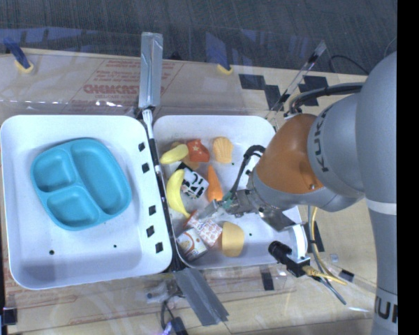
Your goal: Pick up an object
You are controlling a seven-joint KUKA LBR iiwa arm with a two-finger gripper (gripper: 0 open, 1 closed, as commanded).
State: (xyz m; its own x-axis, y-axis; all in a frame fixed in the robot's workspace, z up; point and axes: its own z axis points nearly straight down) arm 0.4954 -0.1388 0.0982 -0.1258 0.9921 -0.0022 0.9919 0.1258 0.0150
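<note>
- Gripper [220, 206]: down inside the right bin [255, 125], among the heap of items; whether it is spread or closed I cannot tell, as the wrist hides it from above. Nothing can be seen held in it.
- Arm [335, 159]: enters from the right, orange band [290, 162] over the bin's right half, wrist bent down and leftward to the pile. Judged: a low reach made to get in among crowded things.
- Banana [174, 190]: against the bin's left wall, just left of the gripper.
- Carrot [214, 185]: upright orange piece, touching or just beside the gripper; a likely target, though which item is meant is unclear.
- Black-and-white box [193, 182]: between banana and carrot.
- Red item [197, 151] and small yellow item [222, 149]: toward the bin's far side, apart from the gripper.
- Yellow block [232, 239] and packet [204, 230]: near edge, just below the gripper.
- Left bin [28, 257]: holds a blue tray [80, 182], well apart from the arm; judged a drop-off place.
</note>
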